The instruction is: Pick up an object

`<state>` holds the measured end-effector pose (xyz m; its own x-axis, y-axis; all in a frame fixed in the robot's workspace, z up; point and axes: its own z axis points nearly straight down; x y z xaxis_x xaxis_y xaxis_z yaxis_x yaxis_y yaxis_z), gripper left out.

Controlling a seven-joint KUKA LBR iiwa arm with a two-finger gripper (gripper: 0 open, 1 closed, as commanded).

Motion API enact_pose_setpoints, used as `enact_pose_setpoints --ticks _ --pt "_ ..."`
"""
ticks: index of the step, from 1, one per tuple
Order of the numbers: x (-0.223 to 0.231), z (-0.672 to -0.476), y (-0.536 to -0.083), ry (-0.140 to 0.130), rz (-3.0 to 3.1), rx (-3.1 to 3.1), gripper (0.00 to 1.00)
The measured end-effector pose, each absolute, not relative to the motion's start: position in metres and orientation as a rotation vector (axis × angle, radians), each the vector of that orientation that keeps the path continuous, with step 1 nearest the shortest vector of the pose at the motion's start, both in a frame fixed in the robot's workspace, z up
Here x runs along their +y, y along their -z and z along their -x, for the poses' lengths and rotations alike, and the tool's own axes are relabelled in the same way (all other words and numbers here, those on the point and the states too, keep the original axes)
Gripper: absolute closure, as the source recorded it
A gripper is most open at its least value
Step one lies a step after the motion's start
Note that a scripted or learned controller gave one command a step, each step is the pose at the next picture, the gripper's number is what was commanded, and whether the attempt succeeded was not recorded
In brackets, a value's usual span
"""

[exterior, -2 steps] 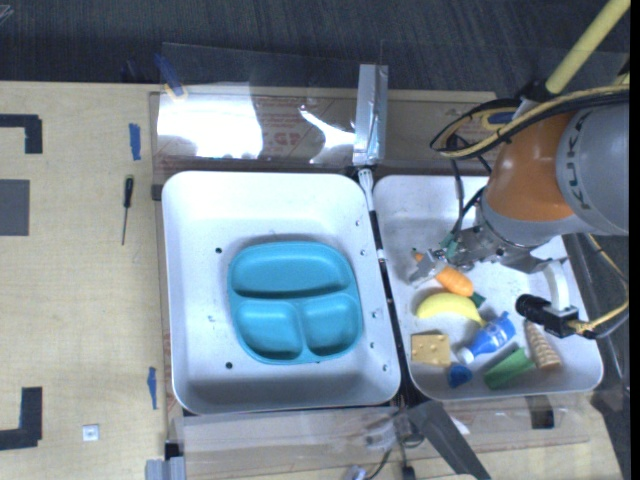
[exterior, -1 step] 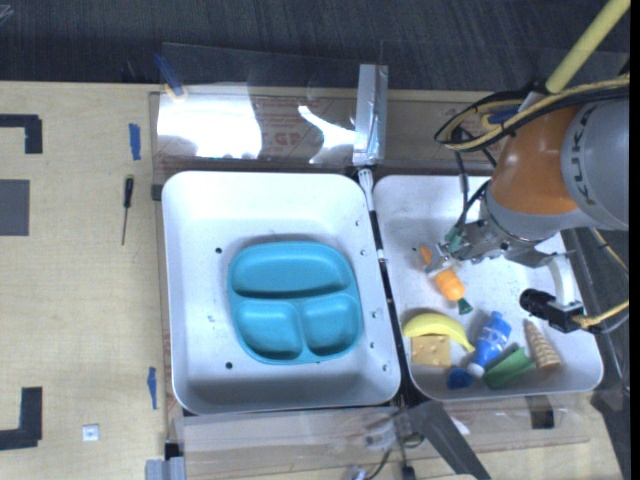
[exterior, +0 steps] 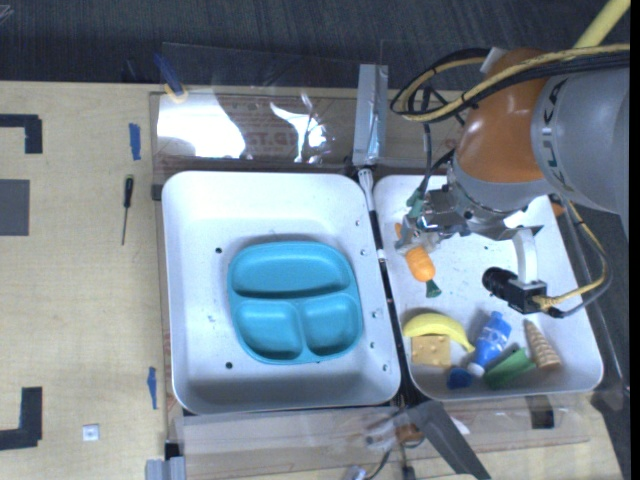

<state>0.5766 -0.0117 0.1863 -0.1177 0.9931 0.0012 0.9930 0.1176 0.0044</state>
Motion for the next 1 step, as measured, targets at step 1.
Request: enact_pose_setpoints --ticks 1 --pt "0.0044 -0.589 -0.2063 -0.001 -2.38 2.049 1.0"
